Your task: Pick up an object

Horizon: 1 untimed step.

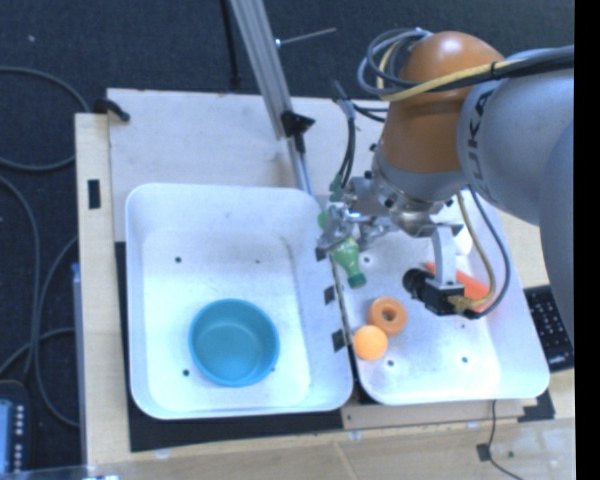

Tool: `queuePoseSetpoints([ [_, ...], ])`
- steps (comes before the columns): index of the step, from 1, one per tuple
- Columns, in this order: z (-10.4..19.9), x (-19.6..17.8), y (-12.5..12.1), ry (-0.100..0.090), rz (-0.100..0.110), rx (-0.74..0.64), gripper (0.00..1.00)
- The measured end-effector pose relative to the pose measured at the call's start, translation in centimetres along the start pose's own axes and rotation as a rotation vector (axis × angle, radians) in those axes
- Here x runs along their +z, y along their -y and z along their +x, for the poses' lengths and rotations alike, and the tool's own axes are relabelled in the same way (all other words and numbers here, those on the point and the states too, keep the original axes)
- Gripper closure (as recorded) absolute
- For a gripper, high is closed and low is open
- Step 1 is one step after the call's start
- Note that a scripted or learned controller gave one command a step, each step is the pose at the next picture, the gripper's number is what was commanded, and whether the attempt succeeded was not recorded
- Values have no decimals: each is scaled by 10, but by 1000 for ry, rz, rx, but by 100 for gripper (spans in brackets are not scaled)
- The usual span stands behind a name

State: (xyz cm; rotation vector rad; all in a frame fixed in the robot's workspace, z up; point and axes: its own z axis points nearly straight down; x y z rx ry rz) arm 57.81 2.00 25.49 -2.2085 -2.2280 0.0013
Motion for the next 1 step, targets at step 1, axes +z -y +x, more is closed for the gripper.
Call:
queuePoseSetpoints([
  [1, 52, 11, 25, 0, -1, 10, 100],
])
